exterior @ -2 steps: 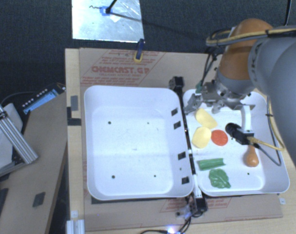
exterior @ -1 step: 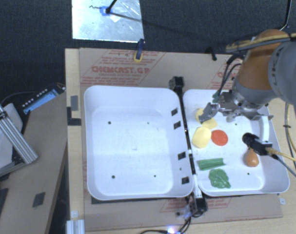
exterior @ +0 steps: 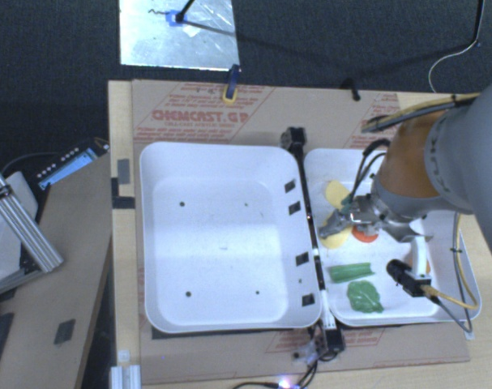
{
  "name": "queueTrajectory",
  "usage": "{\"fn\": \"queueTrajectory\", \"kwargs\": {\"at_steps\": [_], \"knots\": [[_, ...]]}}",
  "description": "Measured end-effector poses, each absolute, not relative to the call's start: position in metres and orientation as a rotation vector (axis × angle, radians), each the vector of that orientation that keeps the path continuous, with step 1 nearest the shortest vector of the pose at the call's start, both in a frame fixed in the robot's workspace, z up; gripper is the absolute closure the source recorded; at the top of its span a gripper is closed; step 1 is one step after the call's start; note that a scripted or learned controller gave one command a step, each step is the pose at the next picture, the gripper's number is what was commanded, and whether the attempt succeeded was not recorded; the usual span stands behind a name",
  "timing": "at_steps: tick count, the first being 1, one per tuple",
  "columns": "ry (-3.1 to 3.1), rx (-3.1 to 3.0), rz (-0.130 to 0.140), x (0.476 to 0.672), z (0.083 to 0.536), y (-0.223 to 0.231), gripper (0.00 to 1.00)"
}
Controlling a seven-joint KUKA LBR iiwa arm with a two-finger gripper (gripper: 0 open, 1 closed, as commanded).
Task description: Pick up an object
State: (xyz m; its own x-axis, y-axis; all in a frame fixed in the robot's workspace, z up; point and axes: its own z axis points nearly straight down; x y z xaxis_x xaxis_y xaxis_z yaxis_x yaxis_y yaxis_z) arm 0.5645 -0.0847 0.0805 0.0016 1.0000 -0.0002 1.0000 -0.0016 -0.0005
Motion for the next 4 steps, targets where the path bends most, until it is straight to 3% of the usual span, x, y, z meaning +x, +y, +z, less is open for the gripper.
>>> {"fn": "queueTrajectory", "kwargs": {"at_steps": [1,2,3,4], "knots": [[-2.227,-2.223,-0.008,0.568,0.097,-0.084,1.00],[-2.222,-2.228,-0.006,0.486,0.087,-0.094,1.00],[-2.232,-2.221,-0.008,0.539,0.087,-0.093,1.00],[-2.229,-2.226,-0.007,0.537,0.087,-0.094,0.00]]}}
